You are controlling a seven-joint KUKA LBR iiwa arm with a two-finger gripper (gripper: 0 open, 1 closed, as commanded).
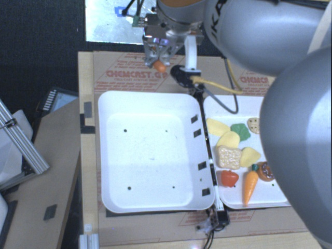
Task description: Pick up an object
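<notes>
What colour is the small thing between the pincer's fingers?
Orange: a small rounded object sits in the pincer, seen in the camera view above the left bin.

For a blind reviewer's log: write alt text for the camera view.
A grey KUKA arm's two-finger gripper hangs above the far edge of the left white bin, with a small orange object at its fingertips. The right white bin holds toy food: an orange carrot, a red pepper, a tan bread slice and yellow pieces.

Cardboard-topped bench (129, 69) under two white bins (111, 154)
</notes>
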